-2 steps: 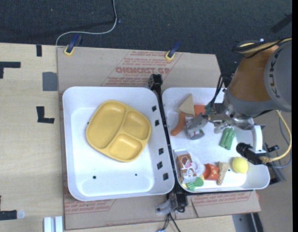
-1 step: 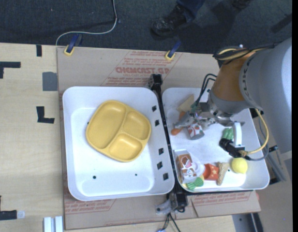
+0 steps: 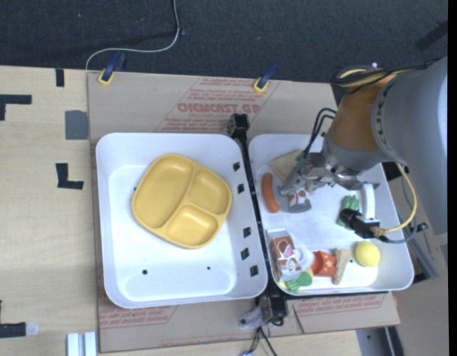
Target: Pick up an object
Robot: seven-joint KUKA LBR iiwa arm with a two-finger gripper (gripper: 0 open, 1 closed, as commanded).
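My gripper (image 3: 297, 193) is low in the right bin (image 3: 392, 273), over its upper-left part. An orange sausage (image 3: 269, 192) lies just to its left, near the bin's left wall. A tan wedge (image 3: 286, 162) lies just behind the gripper, partly hidden by it. A green item (image 3: 351, 202) lies to the right of the gripper, beside the arm's black cable. Along the bin's front are a printed packet (image 3: 286, 254), a small green piece (image 3: 300, 279), a red piece (image 3: 324, 262), a tan stick (image 3: 340, 265) and a yellow lemon (image 3: 368, 254).
The left bin (image 3: 117, 273) holds a yellow divided plate (image 3: 182, 199), tilted toward its back. A black divider (image 3: 247, 199) runs between the bins. The grey arm with its orange band (image 3: 358, 117) covers the right bin's back right corner.
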